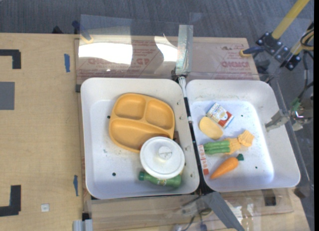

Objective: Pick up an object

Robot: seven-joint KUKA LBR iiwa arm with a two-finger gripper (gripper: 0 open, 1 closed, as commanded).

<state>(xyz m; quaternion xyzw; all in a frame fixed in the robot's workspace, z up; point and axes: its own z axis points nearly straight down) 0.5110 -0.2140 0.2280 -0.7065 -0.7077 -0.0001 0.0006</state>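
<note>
Over at the right rim of the right bin [279, 173] sits the end effector [283, 119], just a sliver of metal showing; whether it is open or closed I cannot tell, and nothing shows in its grasp. By my read we are at the approach step, nothing lifted yet; the next move calls for swinging left over the bin, choosing a target and dropping down onto it. Nearest in that bin lies the toy carrot [226, 167], well apart from the end effector, then the corn cob [228, 146] with its green husk just behind it, a yellow lemon-like piece [211, 128], and farthest a small white-and-red carton [220, 115]. In the left bin [92, 140], a green object [160, 179] peeks out under the white lidded bowl [162, 156], with the orange divided plate [142, 120] beyond.
</note>
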